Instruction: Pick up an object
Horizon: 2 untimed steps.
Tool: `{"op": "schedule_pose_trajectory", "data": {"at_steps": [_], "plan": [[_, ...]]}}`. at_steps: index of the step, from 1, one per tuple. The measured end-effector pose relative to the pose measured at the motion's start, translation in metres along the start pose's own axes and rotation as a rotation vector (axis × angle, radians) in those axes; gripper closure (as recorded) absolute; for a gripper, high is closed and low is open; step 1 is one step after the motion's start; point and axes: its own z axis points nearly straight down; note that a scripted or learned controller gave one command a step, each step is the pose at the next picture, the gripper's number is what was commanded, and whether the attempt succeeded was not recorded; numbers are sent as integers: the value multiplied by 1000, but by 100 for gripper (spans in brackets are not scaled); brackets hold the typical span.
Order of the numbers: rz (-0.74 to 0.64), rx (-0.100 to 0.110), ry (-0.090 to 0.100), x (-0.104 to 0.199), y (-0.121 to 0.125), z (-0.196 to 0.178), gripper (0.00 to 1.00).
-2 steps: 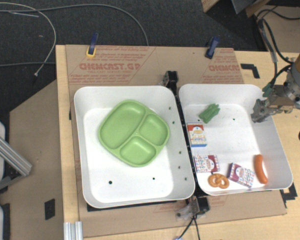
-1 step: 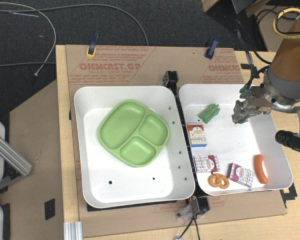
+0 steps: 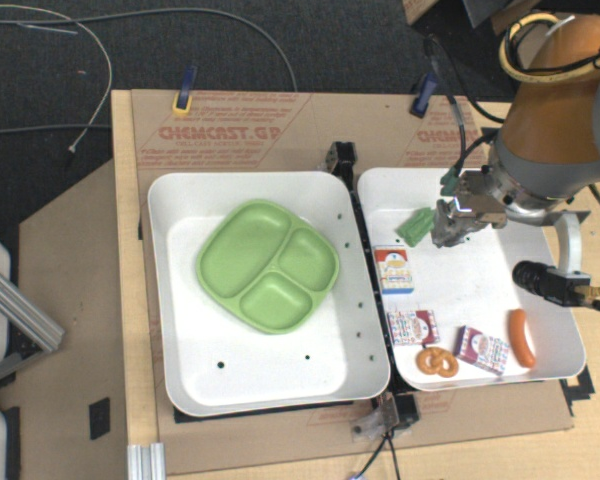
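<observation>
**Ana:** Cardboard covers the bench (image 3: 230, 128), and two white bins sit side by side on it. Which item is the arm after?

**Ben:** Probably the green piece (image 3: 416, 226), lying in the right bin (image 3: 570, 363) near its upper left. The gripper (image 3: 450, 230) hangs just beside it, close to touching; I cannot tell whether it is wide, narrow or holding anything (the wrist hides that from above).

**Ana:** So what might spoil the pick?

**Ben:** The piece looks thin and flat, so a descent slightly off could shove it towards the bin wall instead of catching it. Just below lies a small red-and-white packet (image 3: 393, 270), near enough to get nudged.

**Ana:** And the rest?

**Ben:** Two more packets, a pretzel (image 3: 437, 362) and a sausage (image 3: 522, 338) lie well apart, as does the green divided plate (image 3: 268, 265) in the left bin (image 3: 180, 368).
</observation>
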Motion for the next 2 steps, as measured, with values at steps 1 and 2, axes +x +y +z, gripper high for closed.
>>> {"op": "schedule_pose_trajectory", "data": {"at_steps": [1,2], "plan": [[1,0,-1,45,1,1,100],[1,3,-1,91,-1,18,100]]}}
